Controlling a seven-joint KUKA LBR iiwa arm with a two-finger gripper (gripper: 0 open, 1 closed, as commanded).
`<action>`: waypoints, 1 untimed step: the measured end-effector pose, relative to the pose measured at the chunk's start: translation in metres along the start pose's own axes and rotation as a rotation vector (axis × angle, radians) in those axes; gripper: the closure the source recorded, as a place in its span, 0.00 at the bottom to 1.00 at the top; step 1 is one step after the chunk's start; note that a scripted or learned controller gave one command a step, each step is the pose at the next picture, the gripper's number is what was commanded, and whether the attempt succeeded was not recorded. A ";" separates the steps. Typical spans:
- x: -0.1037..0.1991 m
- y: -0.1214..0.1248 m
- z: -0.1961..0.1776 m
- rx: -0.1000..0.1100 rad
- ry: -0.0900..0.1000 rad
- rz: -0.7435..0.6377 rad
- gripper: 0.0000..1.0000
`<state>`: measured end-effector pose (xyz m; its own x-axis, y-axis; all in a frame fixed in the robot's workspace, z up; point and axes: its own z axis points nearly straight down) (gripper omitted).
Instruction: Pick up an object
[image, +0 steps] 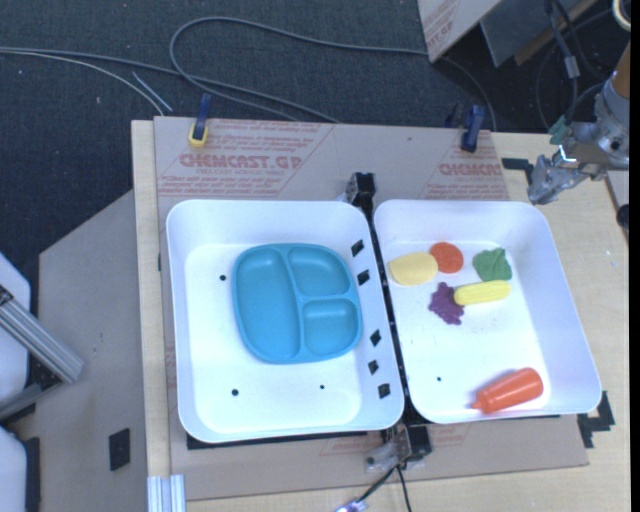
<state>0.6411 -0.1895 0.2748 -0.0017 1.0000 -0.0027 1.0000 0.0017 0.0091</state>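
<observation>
The table (250, 160) carries a brown board printed with red lettering, pinned at its far edge by a yellow clamp (200, 130) and a blue clamp (471, 129). On it sit two shallow white bins, touching along a black hinge strip in the middle.

The left bin (200, 400) holds a blue divided plate (296, 301) with three compartments, lying flat near the bin's centre.

The right bin (540, 320) holds the small play-food pieces. An orange carrot (510, 390) lies near the bin's near right corner, well apart from the rest. Toward the far side is a cluster: a yellow lemon-like piece (413, 268) touching an orange-red round piece (447, 257) just to its right; a green leafy piece (492, 265) further right; a yellow corn-like piece (482, 293) just below the green one; and a purple grape bunch (446, 303) beside the corn's left end.

The hand (548, 182) hangs at the upper right, over the table just beyond the right bin's far right corner, apart from every piece. Whether its fingers are spread or pressed together I cannot tell; nothing is seen between them.
</observation>
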 end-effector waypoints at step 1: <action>0.048 -0.025 0.012 0.012 0.005 -0.002 1.00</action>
<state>0.6158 -0.1412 0.2626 -0.0033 1.0000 0.0024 1.0000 0.0033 -0.0033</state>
